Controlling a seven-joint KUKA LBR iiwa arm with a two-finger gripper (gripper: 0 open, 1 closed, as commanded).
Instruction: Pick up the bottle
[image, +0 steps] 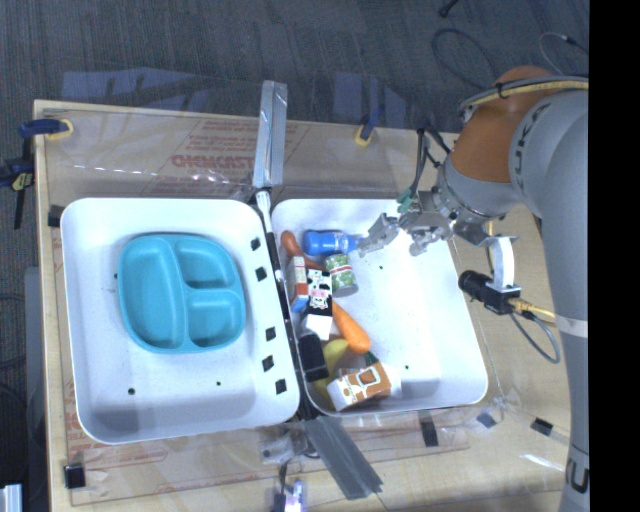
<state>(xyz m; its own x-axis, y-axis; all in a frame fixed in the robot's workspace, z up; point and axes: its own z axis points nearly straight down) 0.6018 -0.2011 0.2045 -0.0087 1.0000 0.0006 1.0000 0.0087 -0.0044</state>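
A blue bottle (322, 242) lies on its side near the back left of the right bin (440, 330). My gripper (400, 238) hangs just right of it, over the bin's back part. It is open, with nothing between its fingers. One fingertip (378, 236) is a short gap from the bottle's cap end. A small green-labelled jar (341, 275) stands just in front of the bottle.
Along the right bin's left side lie a red-and-white tube (298, 272), a cow-print carton (319, 295), a carrot (350, 325), a black block (312, 352) and an orange box (360, 385). The left bin (90, 390) holds a blue divided tray (185, 293).
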